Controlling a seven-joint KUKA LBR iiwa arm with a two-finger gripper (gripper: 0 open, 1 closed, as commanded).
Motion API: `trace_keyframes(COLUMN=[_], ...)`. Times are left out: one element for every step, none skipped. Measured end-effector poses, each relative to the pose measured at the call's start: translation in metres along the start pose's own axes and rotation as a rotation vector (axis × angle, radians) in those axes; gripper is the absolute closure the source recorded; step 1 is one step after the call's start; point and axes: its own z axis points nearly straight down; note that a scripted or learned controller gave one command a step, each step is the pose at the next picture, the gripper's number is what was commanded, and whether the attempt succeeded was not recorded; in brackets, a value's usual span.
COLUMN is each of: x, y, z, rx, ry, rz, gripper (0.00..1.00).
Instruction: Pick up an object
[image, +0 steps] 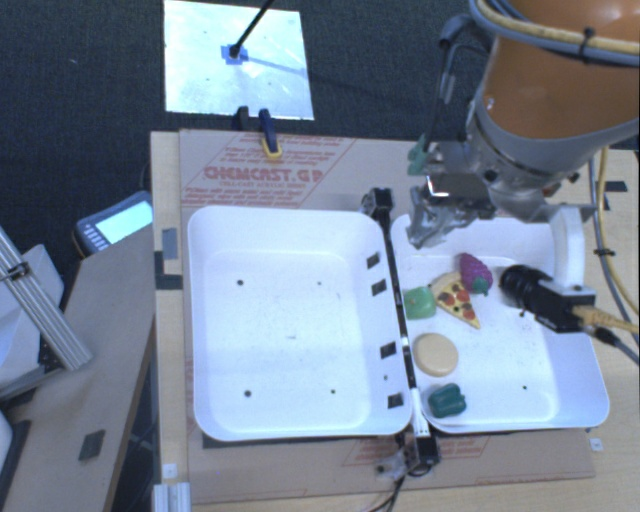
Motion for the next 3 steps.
trace_keyframes(x=[0.03, 0.082, 0.123], y=[-0.003, -0.002, -0.002], z=[-0.073, -0.068, -0.068], rx=[-0.012, -0.004, -0.004], ry=[0.002, 0.0, 0.0], rz=[0.006, 0.005, 0.006], gripper=[1.0, 1.0, 1.0])
